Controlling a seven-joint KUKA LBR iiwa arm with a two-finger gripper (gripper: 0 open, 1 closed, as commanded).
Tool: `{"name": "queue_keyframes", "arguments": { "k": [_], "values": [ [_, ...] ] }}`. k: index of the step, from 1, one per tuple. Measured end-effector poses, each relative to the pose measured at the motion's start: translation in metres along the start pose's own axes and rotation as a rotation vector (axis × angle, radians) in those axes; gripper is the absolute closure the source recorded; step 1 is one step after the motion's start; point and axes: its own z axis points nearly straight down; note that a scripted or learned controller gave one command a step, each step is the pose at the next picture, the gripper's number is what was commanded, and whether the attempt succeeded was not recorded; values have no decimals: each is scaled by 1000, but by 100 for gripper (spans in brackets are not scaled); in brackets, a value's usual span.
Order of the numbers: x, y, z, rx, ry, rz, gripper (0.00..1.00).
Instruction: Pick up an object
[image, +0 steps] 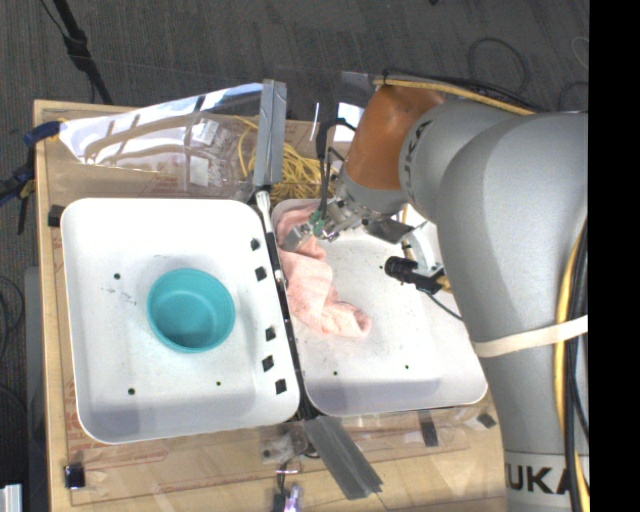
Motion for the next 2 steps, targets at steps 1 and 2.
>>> {"name": "queue_keyframes", "arguments": {
  "k": [1,2],
  "values": [
    [5,3,-8,-2,10,-6,100],
    [26,11,-90,1,27,-218,100]
  ]
}}
